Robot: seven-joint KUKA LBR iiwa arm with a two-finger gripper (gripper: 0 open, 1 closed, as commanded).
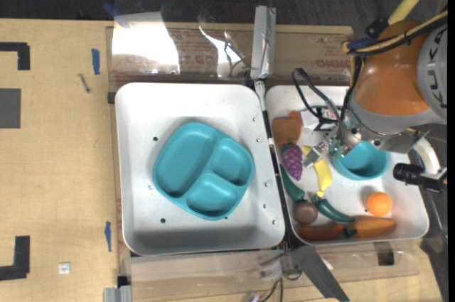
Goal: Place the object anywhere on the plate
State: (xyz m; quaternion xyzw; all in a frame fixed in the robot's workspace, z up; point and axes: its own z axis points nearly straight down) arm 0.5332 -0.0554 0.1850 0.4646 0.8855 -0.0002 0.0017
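Holding a teal divided plate (204, 169), the left bin (135, 116); toy food (292, 160) right.

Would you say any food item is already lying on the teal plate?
No, the teal plate in the left bin has all three compartments bare.

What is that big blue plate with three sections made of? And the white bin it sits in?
The teal three-compartment plate looks like moulded plastic: one even colour, rounded edges, a soft matte sheen. The shallow white left bin also seems plastic, or possibly painted metal: smooth, slightly glossy, with small dark holes or screws along its floor.
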